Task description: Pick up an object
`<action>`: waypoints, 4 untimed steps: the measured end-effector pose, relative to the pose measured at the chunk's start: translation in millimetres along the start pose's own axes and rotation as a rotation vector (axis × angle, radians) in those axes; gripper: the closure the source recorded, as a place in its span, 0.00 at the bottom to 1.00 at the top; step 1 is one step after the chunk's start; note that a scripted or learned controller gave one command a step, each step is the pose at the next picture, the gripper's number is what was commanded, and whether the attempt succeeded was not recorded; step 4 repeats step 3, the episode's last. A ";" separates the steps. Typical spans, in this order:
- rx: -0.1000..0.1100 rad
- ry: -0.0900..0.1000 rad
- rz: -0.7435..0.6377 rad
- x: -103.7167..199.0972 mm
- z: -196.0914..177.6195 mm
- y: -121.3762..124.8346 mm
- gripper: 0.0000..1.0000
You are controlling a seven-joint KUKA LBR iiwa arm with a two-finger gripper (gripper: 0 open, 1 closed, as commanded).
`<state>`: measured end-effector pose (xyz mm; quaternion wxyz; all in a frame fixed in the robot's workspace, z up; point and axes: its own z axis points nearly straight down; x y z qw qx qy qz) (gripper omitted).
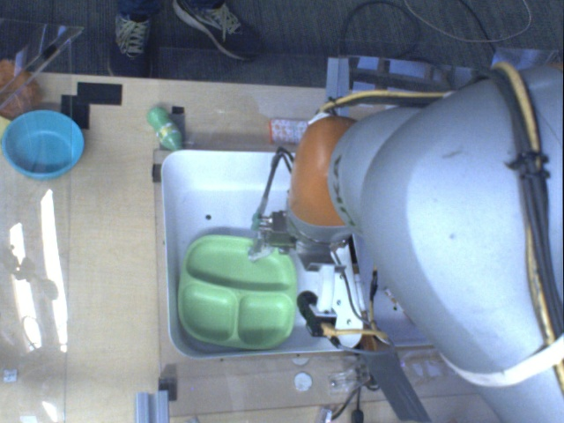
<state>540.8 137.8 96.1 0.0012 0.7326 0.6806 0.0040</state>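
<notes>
One green divided tray (236, 291) lies in the white bin (207, 179), its upper right rim directly under the gripper (263, 247); its long axis runs left-right; whether the gripper is apart or together, I cannot tell.

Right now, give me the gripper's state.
Gripper: cannot be told. It sits low in the white bin, at the upper right edge of the green tray.
</notes>
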 end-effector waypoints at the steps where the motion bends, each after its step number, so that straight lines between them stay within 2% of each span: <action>1: 0.000 -0.001 -0.147 10.4 -147.6 -12.0 0.00; 2: -0.004 0.001 -0.140 -14.9 -2.0 -34.3 0.00; 3: -0.043 -0.024 -0.733 28.7 -1.3 -28.2 0.00; 4: -0.043 -0.024 -0.733 28.7 -1.3 -28.2 0.00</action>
